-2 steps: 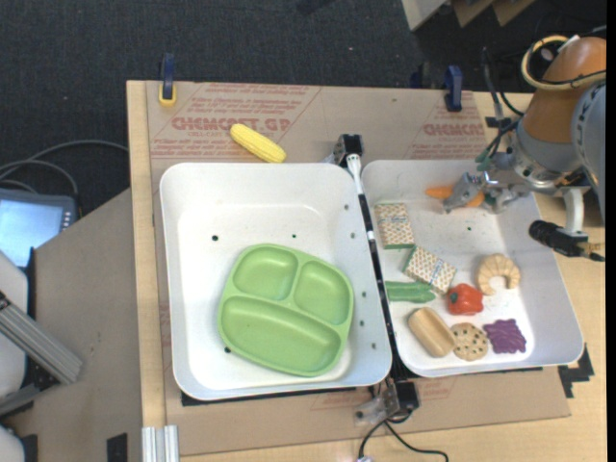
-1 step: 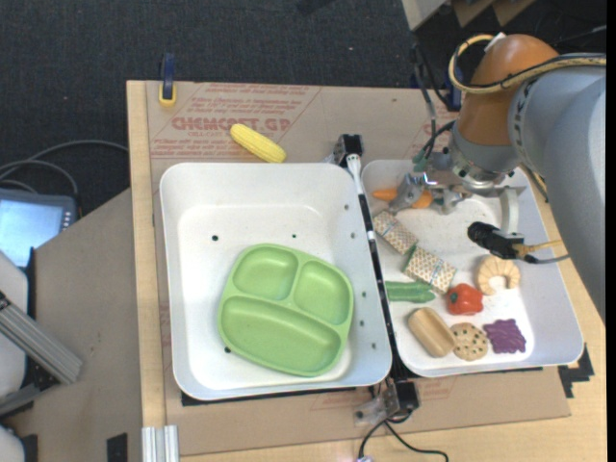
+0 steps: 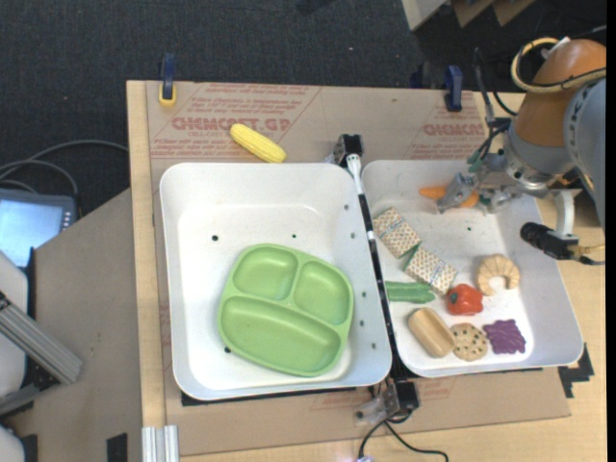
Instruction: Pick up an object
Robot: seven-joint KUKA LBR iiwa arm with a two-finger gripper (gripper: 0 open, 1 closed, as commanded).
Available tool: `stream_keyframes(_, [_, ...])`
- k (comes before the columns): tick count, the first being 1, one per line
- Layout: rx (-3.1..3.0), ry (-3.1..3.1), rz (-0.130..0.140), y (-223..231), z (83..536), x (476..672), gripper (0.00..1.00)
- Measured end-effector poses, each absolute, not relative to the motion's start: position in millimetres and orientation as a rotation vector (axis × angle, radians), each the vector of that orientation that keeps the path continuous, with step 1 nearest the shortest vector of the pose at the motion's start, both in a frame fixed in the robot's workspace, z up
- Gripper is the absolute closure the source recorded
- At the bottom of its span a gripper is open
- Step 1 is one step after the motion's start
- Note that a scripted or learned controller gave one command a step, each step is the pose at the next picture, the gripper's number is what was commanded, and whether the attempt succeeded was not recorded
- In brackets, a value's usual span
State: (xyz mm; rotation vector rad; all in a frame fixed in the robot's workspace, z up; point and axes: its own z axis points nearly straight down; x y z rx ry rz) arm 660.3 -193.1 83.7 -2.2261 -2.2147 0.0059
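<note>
Near edge, right bin (image 3: pixel 568 340): cookie (image 3: pixel 469 341), purple grapes (image 3: pixel 504 335), tomato (image 3: pixel 464 299) lie loose, unpicked. Farther up, upper right, gripper (image 3: pixel 472 192) w/ jaws closed on orange carrot (image 3: pixel 441 193), prob. mid-lift. Corn (image 3: pixel 257 143) on surface beyond.

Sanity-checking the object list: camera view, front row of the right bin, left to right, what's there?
Bread roll → cookie → purple grapes. Behind that row, also left to right: green pod, red pepper, garlic bulb.
</note>
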Motion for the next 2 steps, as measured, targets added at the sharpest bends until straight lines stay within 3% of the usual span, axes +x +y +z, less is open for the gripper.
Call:
stream_keyframes(1, [-2.214, -2.208, -0.005, -221.8, 85.1, 536.2, 0.0])
stream_keyframes(2, [-2.218, -2.222, -0.005, -221.3, 94.8, 540.7, 1.0])
